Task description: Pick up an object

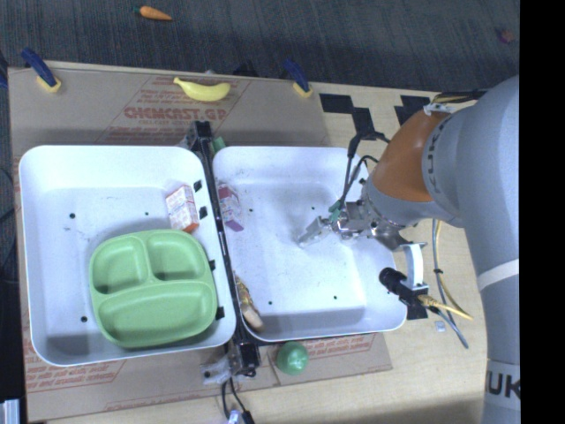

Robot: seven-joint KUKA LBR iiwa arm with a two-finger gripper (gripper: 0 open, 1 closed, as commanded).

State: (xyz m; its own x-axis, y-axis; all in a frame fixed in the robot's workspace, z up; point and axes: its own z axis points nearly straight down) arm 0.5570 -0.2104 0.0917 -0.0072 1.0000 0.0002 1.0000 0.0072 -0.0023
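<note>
The bench (71, 396) was covered with printed cardboard (132, 113) held by blue clamps (40, 69) at its far edge, and dark carpet (265, 16) lay beyond, with a small orange item (155, 12) at eleven o'clock. Two white bins sat side by side: the left bin (53, 175) contained a green divided tray (154, 285) and a small red-and-white carton (182, 208) at the tray's one o'clock. The right bin (282, 162) held a small wrapped item (229, 205) near its left wall. The gripper (311, 232) was low over the right bin's floor; whether it was released or clenched could not be told. A yellow banana (203, 87) lay at twelve o'clock outside the bins, a green ball (292, 357) at six o'clock.
</note>
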